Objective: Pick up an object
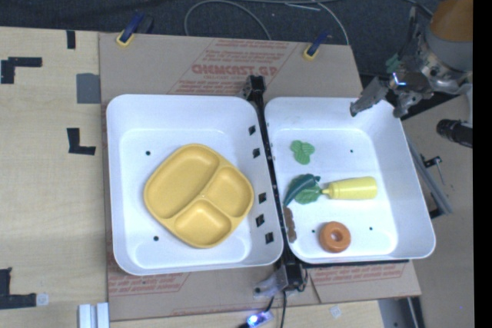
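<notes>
The right bin (384,136) holds a small green leafy piece (301,152), a yellow corn cob with dark green leaves (338,189), an orange doughnut-shaped ring (335,236) and a thin brown piece (290,224) by the left wall. My gripper (382,99) hangs over the bin's far right corner, above and well away from these objects. Its fingers stand apart, one (364,102) pointing left and one near the wrist, with nothing between them.
The left bin (127,165) holds a yellow three-compartment plate (199,195). Both bins sit on a cardboard sheet (231,61) held by clips. Cables run across the dark floor behind. A black divider (261,157) separates the bins.
</notes>
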